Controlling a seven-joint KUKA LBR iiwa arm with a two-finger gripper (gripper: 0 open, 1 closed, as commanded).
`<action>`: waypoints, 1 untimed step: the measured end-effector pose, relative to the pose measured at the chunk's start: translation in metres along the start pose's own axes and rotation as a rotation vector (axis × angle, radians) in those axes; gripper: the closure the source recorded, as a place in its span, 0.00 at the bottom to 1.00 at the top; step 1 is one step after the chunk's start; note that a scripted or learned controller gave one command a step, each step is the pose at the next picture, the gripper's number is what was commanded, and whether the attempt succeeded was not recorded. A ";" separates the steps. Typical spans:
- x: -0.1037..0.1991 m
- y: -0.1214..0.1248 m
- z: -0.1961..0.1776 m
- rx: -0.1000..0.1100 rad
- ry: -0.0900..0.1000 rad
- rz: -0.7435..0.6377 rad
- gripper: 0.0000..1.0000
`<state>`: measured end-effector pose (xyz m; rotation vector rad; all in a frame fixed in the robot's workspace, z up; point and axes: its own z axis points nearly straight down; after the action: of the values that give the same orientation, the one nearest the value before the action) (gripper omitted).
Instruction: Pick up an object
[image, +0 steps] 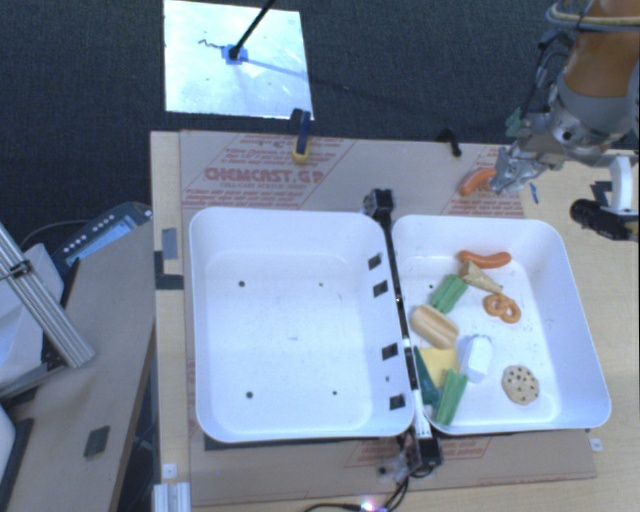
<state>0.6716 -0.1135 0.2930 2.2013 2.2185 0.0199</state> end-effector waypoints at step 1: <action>0.054 -0.006 -0.132 0.002 0.002 -0.003 1.00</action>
<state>0.6626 -0.0590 0.4243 2.2003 2.2236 0.0197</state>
